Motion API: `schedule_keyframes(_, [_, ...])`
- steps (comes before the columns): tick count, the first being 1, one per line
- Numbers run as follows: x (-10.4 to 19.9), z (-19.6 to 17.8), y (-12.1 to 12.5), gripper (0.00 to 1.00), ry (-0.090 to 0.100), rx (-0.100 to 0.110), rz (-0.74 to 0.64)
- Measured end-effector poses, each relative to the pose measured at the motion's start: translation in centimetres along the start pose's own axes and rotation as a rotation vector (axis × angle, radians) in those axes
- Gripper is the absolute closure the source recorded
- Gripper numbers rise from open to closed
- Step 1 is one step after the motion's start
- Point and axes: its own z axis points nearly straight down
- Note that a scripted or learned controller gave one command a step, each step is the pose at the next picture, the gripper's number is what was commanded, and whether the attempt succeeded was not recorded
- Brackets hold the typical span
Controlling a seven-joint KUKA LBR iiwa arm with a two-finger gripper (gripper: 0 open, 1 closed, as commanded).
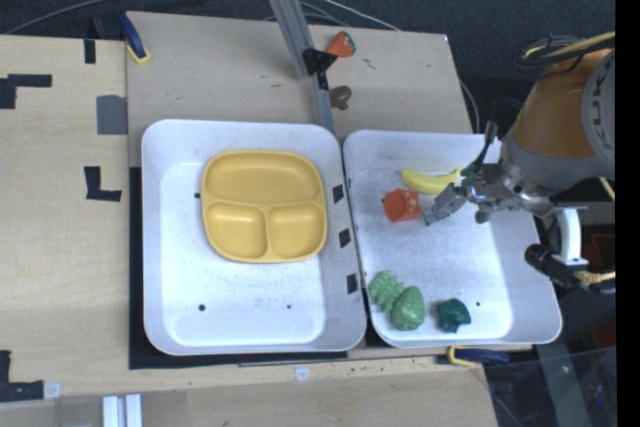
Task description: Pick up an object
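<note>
Yellow banana (430, 180) lies in the right bin (520, 315), just up and to the left of the claw (440, 210), near its tip but I can't tell if touching. Orange-red object (401, 205) (shape unclear, maybe a toy vegetable) sits just left of the claw tip, very close, contact not clear. The claw is low over the right bin's upper part, pointing left, grey wrist behind it to the right and the orange band of the arm (565, 120) further right and up. Can't tell whether the claw is open or closed; the tip is small and dark, and nothing is visibly between its parts. Well below the claw, along the bin's near edge: a bumpy light green piece (385, 288), a smoother green piece (408, 308) touching it, and a dark teal item (453, 314) a bit to their right, apart from them. Far left of the claw, in the left bin (165, 315), a yellow compartment tray (265, 205) lies flat, three sections. Up and left of the claw, outside the bins, a grey metal pole (285, 0) crosses the bench with a small orange thing (342, 43) beside it.
</note>
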Motion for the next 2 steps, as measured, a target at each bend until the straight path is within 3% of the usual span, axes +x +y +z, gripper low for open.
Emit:
schedule_keyframes(1, [0.1,6.5,-0.4,0.00,0.001,0.002,0.000])
schedule_keyframes(2, [0.2,5.1,-0.3,1.00,0.001,-0.003,-0.002])
